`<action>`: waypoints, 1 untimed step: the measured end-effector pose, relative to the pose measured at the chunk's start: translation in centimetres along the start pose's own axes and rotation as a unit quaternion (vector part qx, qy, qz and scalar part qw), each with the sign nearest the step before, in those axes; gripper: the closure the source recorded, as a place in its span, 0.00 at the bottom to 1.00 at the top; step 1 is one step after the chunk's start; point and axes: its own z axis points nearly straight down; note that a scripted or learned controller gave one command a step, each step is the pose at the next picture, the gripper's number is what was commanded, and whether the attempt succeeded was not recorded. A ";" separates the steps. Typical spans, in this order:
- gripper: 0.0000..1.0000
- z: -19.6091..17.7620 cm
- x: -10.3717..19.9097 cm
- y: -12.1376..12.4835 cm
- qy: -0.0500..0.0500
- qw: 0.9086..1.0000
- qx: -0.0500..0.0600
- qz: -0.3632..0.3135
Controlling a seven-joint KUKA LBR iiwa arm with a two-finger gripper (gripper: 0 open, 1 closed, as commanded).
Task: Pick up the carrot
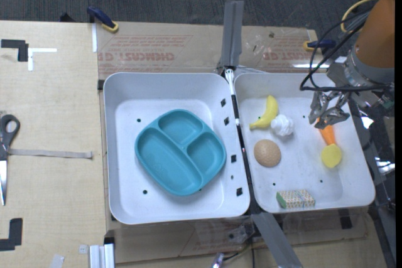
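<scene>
At the right side of the frame, the grey arm (pixel 370 47) with its orange band comes in over the right bin (pixel 352 194), and its gripper (pixel 328 117) hangs low over the bin's upper right part. Its thin fingers (pixel 320 111) reach down to the upper end of the carrot (pixel 328 134), a short orange piece lying on the bin floor; whether they are spread around it or pinching it cannot be told from this angle. Just below the carrot lies a yellow lemon (pixel 331 156), close to touching it. Toward the bin's middle sit a banana (pixel 266 113), a white crumpled ball (pixel 282 125) beside it, and a tan round ball (pixel 267 153) below them. A small patterned block (pixel 295 199) lies near the bin's lower edge. Left of this, the left bin (pixel 119 154) holds a blue divided plate (pixel 181 152). At the frame's far left, scissors (pixel 6 154) lie on the bench.
</scene>
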 end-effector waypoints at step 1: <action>1.00 -2.7 -1.1 3.1 0.000 1.000 0.000 0.005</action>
